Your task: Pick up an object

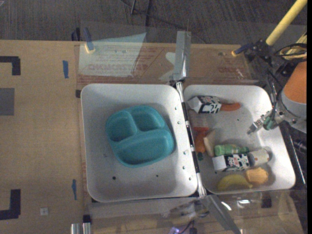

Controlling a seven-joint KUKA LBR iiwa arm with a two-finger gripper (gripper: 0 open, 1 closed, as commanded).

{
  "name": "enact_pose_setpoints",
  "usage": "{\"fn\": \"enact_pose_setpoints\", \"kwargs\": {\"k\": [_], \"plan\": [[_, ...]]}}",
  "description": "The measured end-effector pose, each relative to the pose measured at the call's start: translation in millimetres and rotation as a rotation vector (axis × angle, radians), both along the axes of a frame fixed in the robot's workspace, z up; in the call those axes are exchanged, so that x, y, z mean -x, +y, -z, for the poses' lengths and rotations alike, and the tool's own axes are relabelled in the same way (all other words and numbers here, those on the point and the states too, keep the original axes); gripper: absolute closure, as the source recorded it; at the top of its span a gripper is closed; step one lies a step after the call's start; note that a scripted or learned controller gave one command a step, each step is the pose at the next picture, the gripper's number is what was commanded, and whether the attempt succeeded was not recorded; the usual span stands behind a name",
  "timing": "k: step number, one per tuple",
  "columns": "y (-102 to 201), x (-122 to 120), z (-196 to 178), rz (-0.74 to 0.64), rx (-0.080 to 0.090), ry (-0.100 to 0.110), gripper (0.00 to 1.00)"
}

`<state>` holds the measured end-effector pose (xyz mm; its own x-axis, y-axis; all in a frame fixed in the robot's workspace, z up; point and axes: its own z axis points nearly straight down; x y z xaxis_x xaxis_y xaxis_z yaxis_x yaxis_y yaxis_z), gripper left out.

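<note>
The right bin holds several small items. A black-and-white carton lies at its back with an orange carrot beside it. A green bottle and a cow-patterned bottle lie in the middle. A yellow banana and an orange piece sit at the front. My gripper hangs over the bin's right side, to the right of and behind the bottles and apart from every item. I see nothing in it.
A teal divided plate lies in the left bin. A reddish-orange item and a beige wedge lie by the right bin's left wall. Clear panels and cables stand behind the bins.
</note>
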<state>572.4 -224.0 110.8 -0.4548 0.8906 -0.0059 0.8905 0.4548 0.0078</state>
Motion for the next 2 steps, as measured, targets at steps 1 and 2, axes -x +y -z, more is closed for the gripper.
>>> {"fn": "enact_pose_setpoints", "kwargs": {"k": [1, 2], "plan": [[0, 0, 0, 0.0, 0.0, 0.0, 0.0], [-1, -1, -11, 0.002, 0.001, -0.006, 1.0]]}}
